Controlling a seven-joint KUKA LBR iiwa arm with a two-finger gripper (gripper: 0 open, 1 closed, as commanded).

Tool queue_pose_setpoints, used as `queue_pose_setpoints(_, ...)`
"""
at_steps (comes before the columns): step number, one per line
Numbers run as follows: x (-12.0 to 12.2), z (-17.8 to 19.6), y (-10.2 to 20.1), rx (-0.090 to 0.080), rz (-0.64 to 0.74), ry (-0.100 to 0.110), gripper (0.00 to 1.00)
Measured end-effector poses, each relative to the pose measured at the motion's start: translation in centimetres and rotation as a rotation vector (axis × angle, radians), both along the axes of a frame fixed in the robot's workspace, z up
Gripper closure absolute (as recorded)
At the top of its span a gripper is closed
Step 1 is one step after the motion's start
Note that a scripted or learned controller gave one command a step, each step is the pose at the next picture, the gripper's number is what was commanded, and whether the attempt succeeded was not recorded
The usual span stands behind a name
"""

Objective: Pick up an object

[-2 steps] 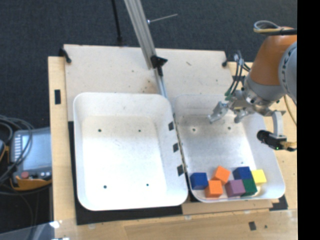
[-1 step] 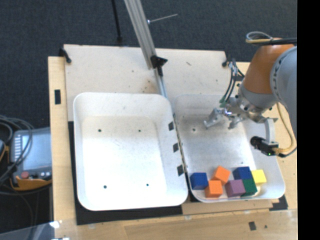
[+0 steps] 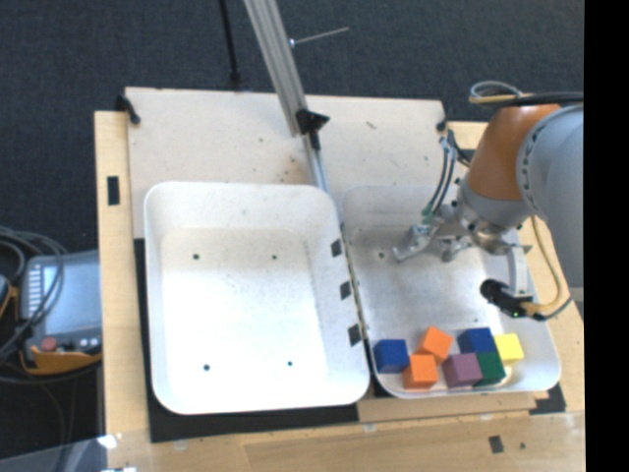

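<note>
We see the jaws (image 3: pixel 425 244) hanging over the middle of the right bin (image 3: pixel 393 293), though we cannot tell whether they are spread or pressed together. The coloured blocks (image 3: pixel 450 356) huddle along that bin's near edge, well apart from them.

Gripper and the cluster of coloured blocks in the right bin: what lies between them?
In the camera view, just bare white floor of the right bin separates the gripper from the coloured blocks clustered at the bin's near edge.
</note>
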State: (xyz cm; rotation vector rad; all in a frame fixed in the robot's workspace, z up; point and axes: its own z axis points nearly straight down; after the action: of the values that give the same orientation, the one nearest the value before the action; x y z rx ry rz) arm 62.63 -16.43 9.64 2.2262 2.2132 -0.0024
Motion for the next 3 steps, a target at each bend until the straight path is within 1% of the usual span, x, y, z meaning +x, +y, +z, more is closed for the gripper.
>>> queue_pose_setpoints(1, 0.1, 1.3, -0.1, 0.000, -0.004, -0.005, 1.00)
queue_pose_setpoints(2, -0.5, 6.1, -0.5, 0.001, 0.001, -0.006, 1.00)
queue_pose_setpoints(3, -0.7, 10.9, -1.3, 0.000, 0.001, -0.006, 1.00)
